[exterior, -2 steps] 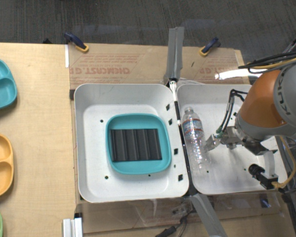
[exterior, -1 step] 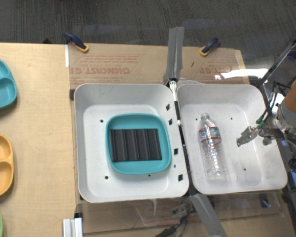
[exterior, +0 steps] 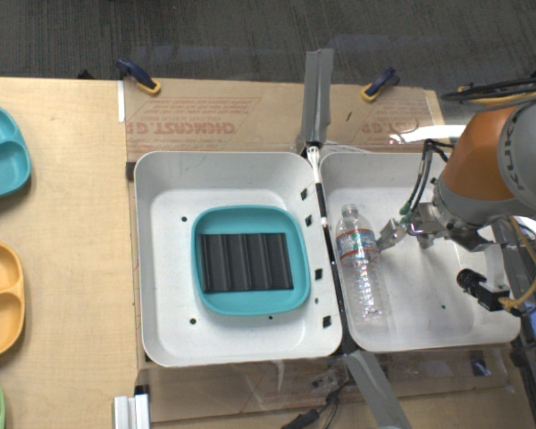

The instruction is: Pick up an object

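A clear plastic water bottle [exterior: 359, 259] with a white cap and a red-edged label lies on its side along the left wall of the right bin [exterior: 447, 315]. My gripper [exterior: 391, 234] hangs over that bin just right of the bottle's upper part, pointing left toward it. Nothing shows between its tips. The grey arm with the orange band [exterior: 475, 164] reaches in from the right.
The left bin [exterior: 161, 239] holds a teal tray [exterior: 248, 259] with a dark ridged inset. Teal, orange and green plates [exterior: 0, 239] lie on the bench at far left. Clamps hold cardboard behind the bins.
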Robot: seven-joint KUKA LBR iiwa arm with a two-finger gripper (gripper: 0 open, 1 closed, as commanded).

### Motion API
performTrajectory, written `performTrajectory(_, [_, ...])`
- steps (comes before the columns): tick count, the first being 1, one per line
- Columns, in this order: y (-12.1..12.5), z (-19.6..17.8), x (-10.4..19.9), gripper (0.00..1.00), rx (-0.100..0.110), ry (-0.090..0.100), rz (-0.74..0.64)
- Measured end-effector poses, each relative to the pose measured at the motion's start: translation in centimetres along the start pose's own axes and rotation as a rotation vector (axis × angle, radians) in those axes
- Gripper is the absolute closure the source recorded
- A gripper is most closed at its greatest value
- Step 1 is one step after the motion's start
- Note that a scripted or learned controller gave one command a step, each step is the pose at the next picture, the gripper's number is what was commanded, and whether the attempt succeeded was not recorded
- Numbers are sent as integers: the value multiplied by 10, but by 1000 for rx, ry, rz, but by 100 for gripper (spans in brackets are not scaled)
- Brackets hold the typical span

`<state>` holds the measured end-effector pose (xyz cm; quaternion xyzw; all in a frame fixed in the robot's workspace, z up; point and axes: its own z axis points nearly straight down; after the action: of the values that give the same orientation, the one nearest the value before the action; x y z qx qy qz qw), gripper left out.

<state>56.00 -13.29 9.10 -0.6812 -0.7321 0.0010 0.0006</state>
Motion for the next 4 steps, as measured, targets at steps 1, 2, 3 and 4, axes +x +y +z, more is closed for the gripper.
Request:
performTrajectory(1, [18,-106,-91,0,-3,-3,38])
performTrajectory(2, [1,-152,-72,0,-1,-1,96])
performTrajectory(3, [11,-21,9,0,2,0,69])
performTrajectory(4, [27,-86,-40,0,-1,-1,125])
